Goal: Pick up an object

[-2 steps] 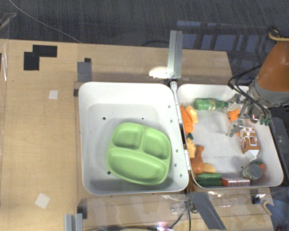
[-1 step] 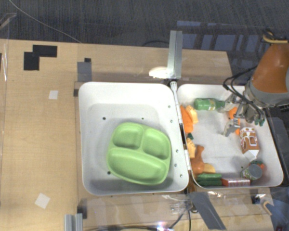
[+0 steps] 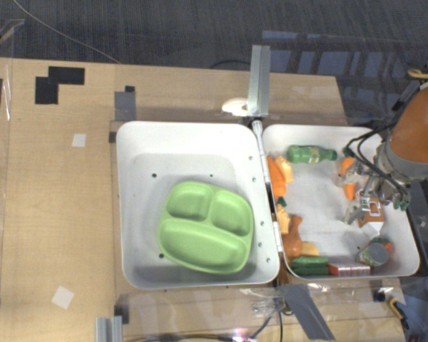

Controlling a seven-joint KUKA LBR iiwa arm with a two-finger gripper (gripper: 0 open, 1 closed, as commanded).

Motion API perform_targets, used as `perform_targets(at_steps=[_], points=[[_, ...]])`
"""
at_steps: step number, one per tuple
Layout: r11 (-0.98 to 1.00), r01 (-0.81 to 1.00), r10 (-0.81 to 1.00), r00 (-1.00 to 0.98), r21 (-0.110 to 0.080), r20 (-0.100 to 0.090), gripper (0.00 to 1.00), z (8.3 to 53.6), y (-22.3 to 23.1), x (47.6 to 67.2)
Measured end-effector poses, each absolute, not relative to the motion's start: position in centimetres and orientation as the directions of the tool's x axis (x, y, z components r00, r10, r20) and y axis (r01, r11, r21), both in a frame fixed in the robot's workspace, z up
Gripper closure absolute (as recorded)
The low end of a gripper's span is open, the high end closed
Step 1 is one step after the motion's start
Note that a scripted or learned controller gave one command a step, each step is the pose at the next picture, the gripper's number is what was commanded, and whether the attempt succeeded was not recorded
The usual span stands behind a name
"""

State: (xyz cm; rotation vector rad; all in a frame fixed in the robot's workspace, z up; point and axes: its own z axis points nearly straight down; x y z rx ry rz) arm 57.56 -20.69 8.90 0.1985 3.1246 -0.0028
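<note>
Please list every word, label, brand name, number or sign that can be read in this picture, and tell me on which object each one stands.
No text can be read in this picture.
Green bottle: it has a label band, too small and blurred to read.
Red packet in the right bin: print too blurred to read.
Green divided plate: plain, no marking.

A broad orange band (image 3: 417, 130) rings the grey arm (image 3: 406, 164) above its wrist; black cables (image 3: 367, 148) loop beside it, and the pincer (image 3: 362, 209) is pale metal.
</note>
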Motion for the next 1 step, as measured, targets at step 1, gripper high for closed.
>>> perform_targets(at_steps=[1], points=[[0.973,0.232,0.232,-0.973,0.0,-0.014,0.0,9.0,-20.61,52.41]])
